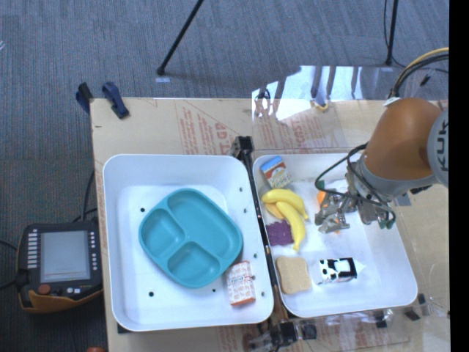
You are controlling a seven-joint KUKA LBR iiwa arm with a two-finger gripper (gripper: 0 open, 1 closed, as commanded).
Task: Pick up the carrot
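Note:
The carrot (321, 196) is orange and lies in the right bin (388, 270), just right of the bananas. Most of it is covered by my gripper (333, 217), which hangs directly over it near the bin's middle. One orange end pokes out at the gripper's upper left, and a smaller orange bit shows at its lower edge. Whether the carrot is gripped or merely under the gripper is unclear from this angle. The grey arm with its orange band (401, 139) reaches in from the right.
The right bin also holds two bananas (287, 207), a purple item (278, 233), a tan slice (294, 274), a cow-patterned carton (337, 270) and a small box (275, 171). In the left bin (117, 196) lie a teal divided plate (190, 237) and a snack packet (240, 283).

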